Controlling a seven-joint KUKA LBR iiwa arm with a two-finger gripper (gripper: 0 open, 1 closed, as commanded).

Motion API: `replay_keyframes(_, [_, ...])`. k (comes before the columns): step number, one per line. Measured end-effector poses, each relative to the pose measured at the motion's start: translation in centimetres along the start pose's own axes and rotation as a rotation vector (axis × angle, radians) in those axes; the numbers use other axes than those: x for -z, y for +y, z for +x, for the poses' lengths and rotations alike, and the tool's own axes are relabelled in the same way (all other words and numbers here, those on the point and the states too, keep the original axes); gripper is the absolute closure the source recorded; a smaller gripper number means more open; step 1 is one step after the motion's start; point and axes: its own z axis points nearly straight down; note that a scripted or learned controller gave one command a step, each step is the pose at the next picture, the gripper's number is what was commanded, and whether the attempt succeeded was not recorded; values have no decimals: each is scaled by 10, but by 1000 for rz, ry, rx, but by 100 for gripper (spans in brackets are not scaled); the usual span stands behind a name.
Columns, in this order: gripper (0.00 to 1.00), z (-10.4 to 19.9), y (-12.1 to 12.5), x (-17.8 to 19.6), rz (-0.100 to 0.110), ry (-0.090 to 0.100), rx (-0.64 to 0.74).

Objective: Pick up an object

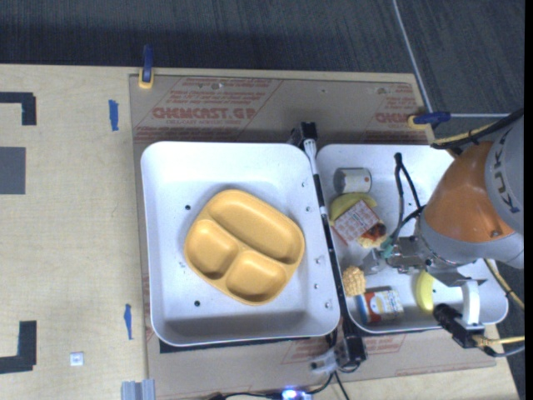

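The right bin (433, 158) holds several small items. A grey can (354, 178) lies at its far end, with a yellow banana (350, 203) and a red and white packet (360, 222) just below it. Nearer the front are a corn cob (354, 281), a labelled tin on its side (383, 304) and a yellow lemon (425, 292). My gripper (388, 253) reaches down from the orange-banded arm (466, 207) into the middle of this bin, just below the packet and above the tin. The wrist hides its tip.
The left bin (166, 223) holds a yellow divided plate (241, 244). A ridge (321, 223) separates the two bins. Black cables (404, 190) hang beside the arm over the right bin. Cardboard (208, 107) lies under both bins.
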Motion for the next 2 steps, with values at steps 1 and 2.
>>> replay_keyframes(1, [0,3,-3,-11,8,2,0])
replay_keyframes(2, [0,3,-3,-11,8,2,-1])
